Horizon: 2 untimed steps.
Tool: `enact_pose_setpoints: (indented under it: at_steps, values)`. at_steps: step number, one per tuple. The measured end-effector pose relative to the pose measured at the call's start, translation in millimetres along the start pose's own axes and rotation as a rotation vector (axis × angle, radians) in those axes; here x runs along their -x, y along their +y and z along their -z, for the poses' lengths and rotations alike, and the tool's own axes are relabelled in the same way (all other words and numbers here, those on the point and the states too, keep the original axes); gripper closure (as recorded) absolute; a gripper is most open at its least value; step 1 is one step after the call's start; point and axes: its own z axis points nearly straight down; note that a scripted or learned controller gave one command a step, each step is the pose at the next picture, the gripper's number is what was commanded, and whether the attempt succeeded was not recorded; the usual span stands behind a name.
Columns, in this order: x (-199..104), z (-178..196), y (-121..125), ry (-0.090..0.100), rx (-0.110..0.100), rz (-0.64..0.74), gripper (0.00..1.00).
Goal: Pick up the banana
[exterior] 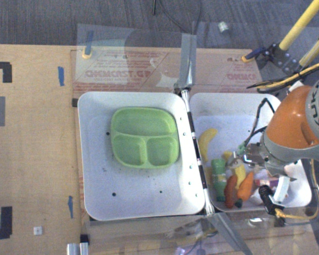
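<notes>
The yellow banana (206,142) lies curved in the right bin (228,110), close to its left wall. My gripper (243,158) hangs low over the same bin, to the right of the banana and a little nearer the front. It sits just above a cluster of toy foods, and the banana lies apart from it. The arm's orange band (291,127) covers the bin's right side.
Below the gripper lie a green piece (218,172), a small yellow piece (238,170), an orange carrot (246,185) and a red piece (231,191). A green divided plate (144,137) rests in the left bin (95,185). A metal divider (193,142) separates the bins.
</notes>
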Motion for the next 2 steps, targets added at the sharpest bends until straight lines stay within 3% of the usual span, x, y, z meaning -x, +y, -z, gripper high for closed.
enact_pose_setpoints:
  at_steps: [1, 2]
  values:
    - [5, 10, 0, -0.006, 0.004, -0.008, 1.0]
    - [22, 99, -17, -0.001, -0.009, 0.145, 1.0]
